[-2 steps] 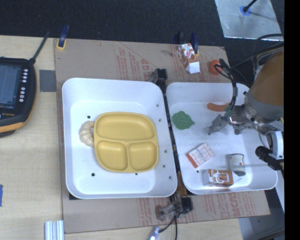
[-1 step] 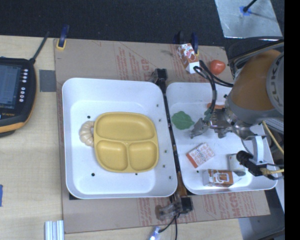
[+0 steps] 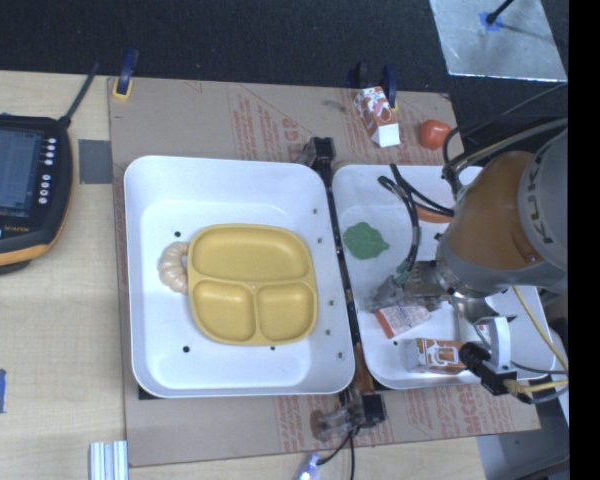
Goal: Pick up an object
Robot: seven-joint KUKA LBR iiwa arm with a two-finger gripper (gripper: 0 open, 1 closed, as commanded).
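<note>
The arm (image 3: 500, 218) reached in from the right over the right bin (image 3: 352, 268), its orange band above the wrist covering much of that bin's far right part. The gripper (image 3: 405, 290) sat low in the bin, near its middle, just over a small red-and-white packet (image 3: 402, 317) that lay flat on the bin floor. Whether the gripper was clenched, released or grasping anything could not be told; the wrist and cables hid it. A second packet, orange and white (image 3: 435, 356), lay nearer, close to the bin's near edge. A green leaf-shaped piece (image 3: 364, 240) rested farther back, toward the bin's left wall, apart from the gripper.

In the left bin (image 3: 150, 268) a yellow tray with 3 compartments (image 3: 252, 283) lay flat, and a pale tan item (image 3: 172, 265) touched its left edge. A black-and-orange handheld controller (image 3: 20, 193) sat on the bench at far left.
</note>
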